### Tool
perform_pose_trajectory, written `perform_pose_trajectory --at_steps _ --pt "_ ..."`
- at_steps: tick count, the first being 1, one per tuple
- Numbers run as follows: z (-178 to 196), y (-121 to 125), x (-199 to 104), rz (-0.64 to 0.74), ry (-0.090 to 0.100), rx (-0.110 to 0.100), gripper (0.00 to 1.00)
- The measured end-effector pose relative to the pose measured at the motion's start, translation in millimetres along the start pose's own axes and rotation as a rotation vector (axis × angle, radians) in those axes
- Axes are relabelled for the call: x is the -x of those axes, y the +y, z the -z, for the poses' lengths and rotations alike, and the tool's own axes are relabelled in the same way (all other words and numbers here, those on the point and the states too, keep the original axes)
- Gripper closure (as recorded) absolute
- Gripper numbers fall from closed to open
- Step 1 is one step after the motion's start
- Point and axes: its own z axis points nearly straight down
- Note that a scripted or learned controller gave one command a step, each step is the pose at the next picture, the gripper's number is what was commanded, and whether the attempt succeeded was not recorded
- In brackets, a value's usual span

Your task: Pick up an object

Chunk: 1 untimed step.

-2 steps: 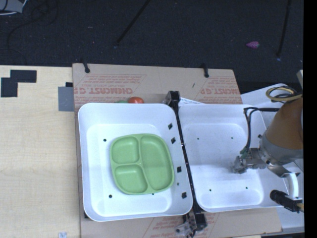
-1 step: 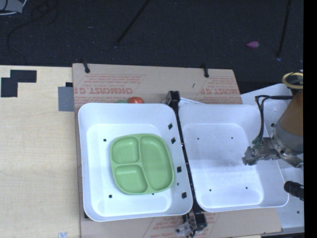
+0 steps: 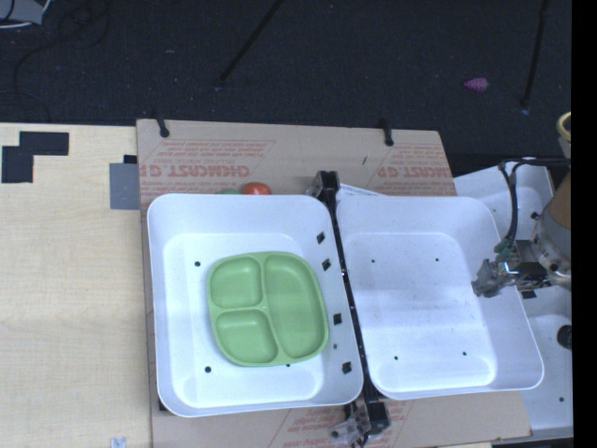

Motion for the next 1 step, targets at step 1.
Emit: perform_pose_trajectory --at_steps 1 --pt "7.4 1.8 -61.8 0.005 0.005 -0.005 1.0"
